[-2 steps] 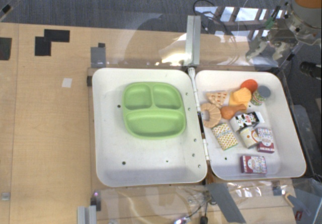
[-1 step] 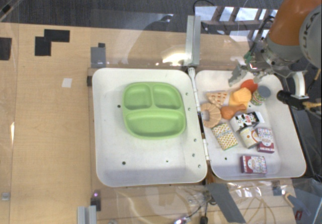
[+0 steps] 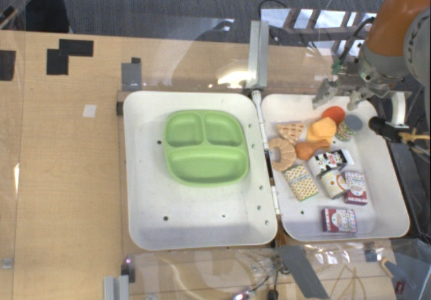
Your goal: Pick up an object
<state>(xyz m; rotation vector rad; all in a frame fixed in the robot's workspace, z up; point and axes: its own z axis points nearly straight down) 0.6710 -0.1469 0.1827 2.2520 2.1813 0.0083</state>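
Note:
The right bin (image 3: 387,177) holds a heap of toy food. A red tomato (image 3: 333,114) and an orange chunk (image 3: 322,130) lie at the top of the heap, with a waffle piece (image 3: 291,132) to their left. My gripper (image 3: 338,95) hovers over the bin's far edge, just above the tomato. Its fingers (image 3: 322,94) are spread open and nothing sits between them. Below lie a bread roll (image 3: 283,154), a milk carton (image 3: 334,159), a patterned box (image 3: 303,184) and two red cartons (image 3: 339,220).
A green three-compartment plate (image 3: 205,147) rests in the left bin (image 3: 145,177). A metal divider (image 3: 264,157) runs between the bins. A small can (image 3: 347,129) stands beside the tomato. The arm's orange band (image 3: 397,15) looms at the upper right.

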